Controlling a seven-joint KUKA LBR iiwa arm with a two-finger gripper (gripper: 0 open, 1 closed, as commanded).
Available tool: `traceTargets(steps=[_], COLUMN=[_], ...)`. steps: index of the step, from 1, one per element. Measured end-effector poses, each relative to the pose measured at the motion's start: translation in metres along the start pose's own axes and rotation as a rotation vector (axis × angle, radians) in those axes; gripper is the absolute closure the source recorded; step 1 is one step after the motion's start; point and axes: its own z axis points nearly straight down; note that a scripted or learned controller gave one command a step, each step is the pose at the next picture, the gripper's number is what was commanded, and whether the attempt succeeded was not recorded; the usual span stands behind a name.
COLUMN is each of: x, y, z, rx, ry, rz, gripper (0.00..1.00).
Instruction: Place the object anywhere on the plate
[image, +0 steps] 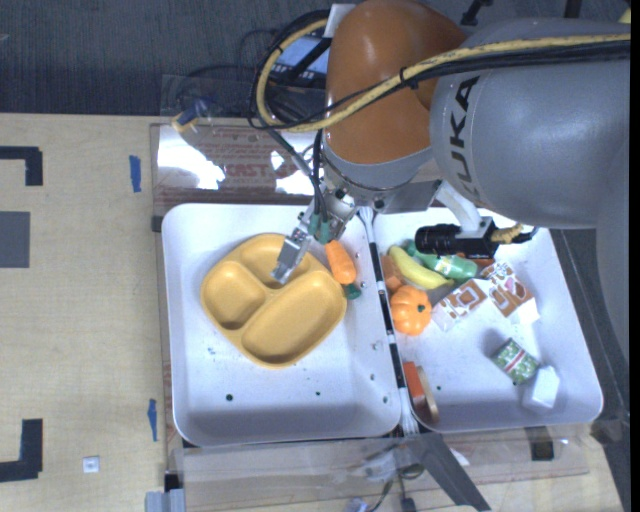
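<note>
The bench (70, 330) is pale wood. Two shallow white bins sit directly on it, side by side and touching along their inner walls. The left bin (200, 400) lies toward the middle of the bench, and the right bin (570, 390) reaches toward its right edge. Black square marks (22, 165) lie along the left edge, and small blue tape strips (135, 172) sit just beside the left bin's outer side.

Pale wooden surface (80, 330) with black square markings (22, 165) along its left edge, small blue tape strips (134, 172), a glossy clear sheet (215, 160) glaring at the far edge, dark floor (120, 50) beyond, tangled cables (275, 75) behind
</note>
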Motion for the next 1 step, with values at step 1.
traceTargets(steps=[1], x=[-0.001], y=[0.0013], z=[-0.0074], rx=[0.0], ry=[-0.002], rz=[-0.003], gripper=[1.0])
